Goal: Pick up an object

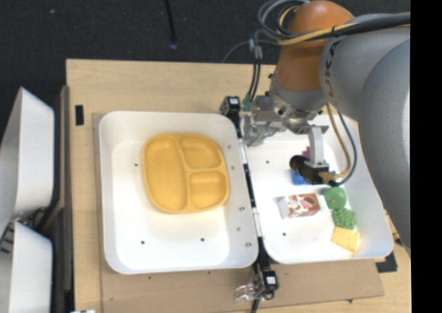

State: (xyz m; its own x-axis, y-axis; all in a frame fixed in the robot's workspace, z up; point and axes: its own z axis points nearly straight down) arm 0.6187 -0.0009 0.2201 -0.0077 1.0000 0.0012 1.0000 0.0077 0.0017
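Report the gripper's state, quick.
Gripper: cannot be told whether it is open or shut; it sits over the upper left corner of the right bin.

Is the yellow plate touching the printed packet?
Apart. Camera view: the yellow plate lies in the left bin, the printed packet in the right bin, rims between.

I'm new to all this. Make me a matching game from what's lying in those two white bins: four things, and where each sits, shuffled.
Things:
1 divided plate
2 picture card
3 bumpy green piece
4 yellow wedge

Places:
a near corner of the right bin
b the view's left bin
c between yellow wedge and round green piece
d just left of the round green piece

Pairs: 1-b; 2-d; 3-c; 4-a
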